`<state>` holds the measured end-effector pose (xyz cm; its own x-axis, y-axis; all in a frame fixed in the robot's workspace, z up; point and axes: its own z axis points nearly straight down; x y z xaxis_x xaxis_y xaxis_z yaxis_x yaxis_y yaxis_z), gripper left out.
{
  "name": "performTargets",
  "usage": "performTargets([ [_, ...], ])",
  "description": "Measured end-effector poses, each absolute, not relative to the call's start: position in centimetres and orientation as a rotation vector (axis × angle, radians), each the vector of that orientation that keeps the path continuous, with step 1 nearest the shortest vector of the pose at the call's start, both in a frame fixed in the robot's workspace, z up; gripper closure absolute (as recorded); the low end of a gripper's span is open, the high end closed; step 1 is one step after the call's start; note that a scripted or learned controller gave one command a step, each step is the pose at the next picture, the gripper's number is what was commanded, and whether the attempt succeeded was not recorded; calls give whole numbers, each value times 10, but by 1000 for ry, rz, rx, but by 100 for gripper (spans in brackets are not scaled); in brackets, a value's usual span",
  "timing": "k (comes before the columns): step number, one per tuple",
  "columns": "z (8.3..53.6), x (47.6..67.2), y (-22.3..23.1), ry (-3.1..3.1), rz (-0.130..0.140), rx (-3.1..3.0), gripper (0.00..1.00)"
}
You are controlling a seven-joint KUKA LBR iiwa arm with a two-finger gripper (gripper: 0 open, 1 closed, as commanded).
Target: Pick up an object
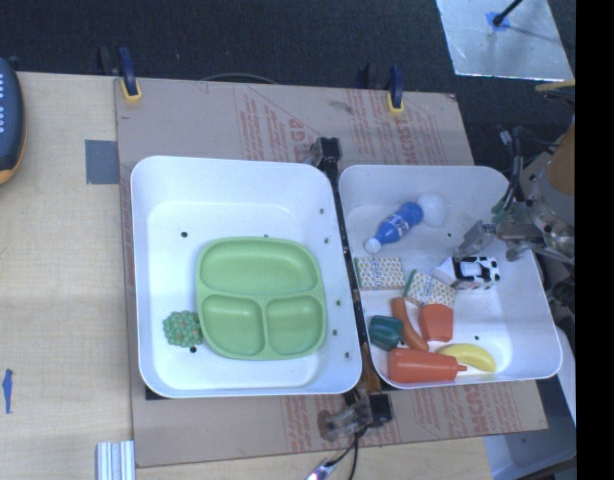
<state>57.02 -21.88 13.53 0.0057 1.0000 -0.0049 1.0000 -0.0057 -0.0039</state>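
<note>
My gripper (490,238) reaches in from the right over the right bin (527,313), near its right wall. Just below it a small black-and-white toy (477,270) lies on the bin floor; I cannot tell whether the two touch. Farther left in the same bin lie a blue bottle with a white cap (394,224), two patterned cloth squares (380,271), a teal piece (384,332), an orange carrot-like stick (408,325), an orange cup (437,322), a long orange piece (423,367) and a yellow banana (471,356).
The left bin (157,268) bears a green divided plate (259,296) and a small green broccoli-like toy (182,328) beside it. A clip (328,151) sits at the bins' far joint. A dark device (2,118) rests at the bench's left edge.
</note>
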Motion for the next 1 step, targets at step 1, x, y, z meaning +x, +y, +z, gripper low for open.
performTargets([
  [1, 90, 639, -181, 2233, -2, 2213, 0],
])
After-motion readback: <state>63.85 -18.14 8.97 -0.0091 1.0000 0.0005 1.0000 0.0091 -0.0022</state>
